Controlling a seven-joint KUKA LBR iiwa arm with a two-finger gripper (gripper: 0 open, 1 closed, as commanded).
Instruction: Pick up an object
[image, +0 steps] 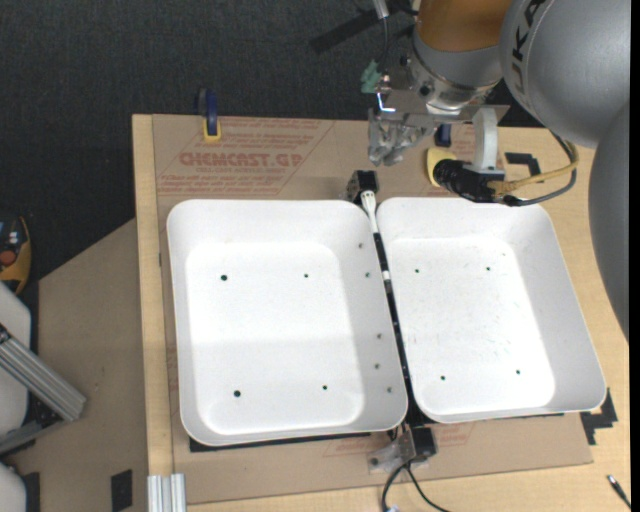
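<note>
From the camera view, the claw (397, 140) hangs above the table (270, 160) behind the two white bins (190, 300), whether clenched or released I cannot tell, and with no object visible to grasp, the pick looks not yet done.

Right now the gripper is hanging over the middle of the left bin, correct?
No. In the camera view the gripper hangs beyond the far edge of the bins, above the brown board near the gap between the left bin and right bin.
</note>
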